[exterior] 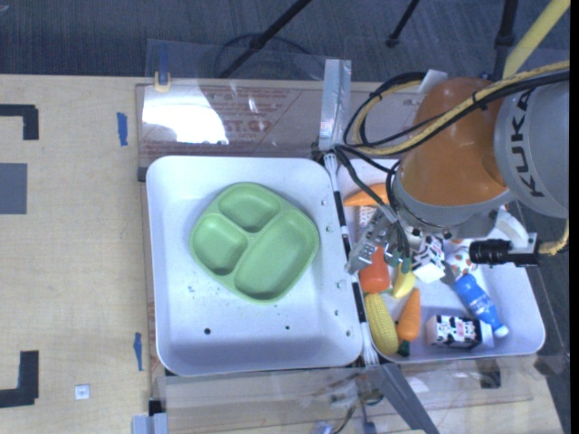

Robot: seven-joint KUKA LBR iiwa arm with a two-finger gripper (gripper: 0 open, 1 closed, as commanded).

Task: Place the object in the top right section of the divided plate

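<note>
Closest to the lens, the arm (470, 143), grey with a broad orange band, leans in from the right over the right bin (529, 319) and hides most of its far half. Below it the end effector (378, 242) hangs at the bin's left wall, low among the toys; whether it is spread, pressed together or pinching anything cannot be told from this angle, as metal parts and cables crowd the tip. Just beneath it lies an orange-red piece (374, 277), touching a small yellow piece (404, 284). Nearer the front edge a corn cob (381, 322) lies along the dividing wall, its long axis running front to back, with a carrot (409, 316) just beside it, thick end away from the front rim. Further right sit a blue bottle (476, 304), tilted on a slant, and a black-and-white carton (455, 331) on its side near the front rim. Room here is tight. Across the wall, the left bin (181, 333) has open white floor on all sides of the green divided plate (255, 240), which sits near the middle, turned at a slant. Both bins rest on the pale wooden bench (63, 269); dark floor lies beyond.
</note>
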